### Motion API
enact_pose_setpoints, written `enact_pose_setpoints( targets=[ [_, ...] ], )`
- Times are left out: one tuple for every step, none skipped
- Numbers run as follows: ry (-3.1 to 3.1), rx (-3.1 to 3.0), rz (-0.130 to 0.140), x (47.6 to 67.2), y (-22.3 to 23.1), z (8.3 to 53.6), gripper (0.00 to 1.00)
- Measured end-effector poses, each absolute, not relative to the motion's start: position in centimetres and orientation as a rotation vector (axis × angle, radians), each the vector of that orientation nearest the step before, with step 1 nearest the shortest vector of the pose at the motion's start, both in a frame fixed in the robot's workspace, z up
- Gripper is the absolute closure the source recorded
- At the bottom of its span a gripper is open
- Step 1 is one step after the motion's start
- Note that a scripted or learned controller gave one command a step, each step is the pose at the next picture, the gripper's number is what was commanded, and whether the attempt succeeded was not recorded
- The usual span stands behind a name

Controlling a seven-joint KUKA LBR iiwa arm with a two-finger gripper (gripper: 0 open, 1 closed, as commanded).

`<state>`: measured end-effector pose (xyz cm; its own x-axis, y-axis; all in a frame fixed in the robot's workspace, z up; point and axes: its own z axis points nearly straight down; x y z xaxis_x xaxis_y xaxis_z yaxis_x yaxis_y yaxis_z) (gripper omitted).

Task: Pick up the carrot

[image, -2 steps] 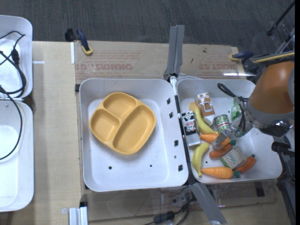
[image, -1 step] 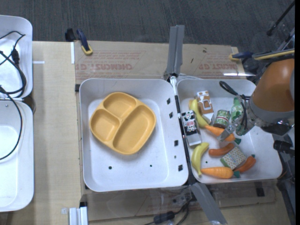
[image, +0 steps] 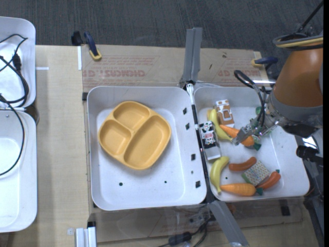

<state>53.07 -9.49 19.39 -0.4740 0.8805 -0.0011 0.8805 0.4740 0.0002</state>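
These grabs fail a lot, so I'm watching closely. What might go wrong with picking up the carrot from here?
The tool is down at a carrot that lies against a banana, so it may nudge or catch the banana too. Two more carrots lie near the front of the right bin, crowded by other toys, so a retry there could catch a neighbour.

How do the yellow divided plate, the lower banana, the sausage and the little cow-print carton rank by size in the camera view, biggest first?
1. Yellow divided plate, by far the largest.
2. Lower banana.
3. Sausage and cow-print carton: these look too alike to rank; the sausage is longer and thinner, the carton shorter and blockier.
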Motion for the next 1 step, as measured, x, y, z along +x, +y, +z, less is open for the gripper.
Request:
enact_pose_setpoints(
  targets=[
    [2.723,1.566,-0.001,51.99,-9.00,20.47,1.00]
  ],
)
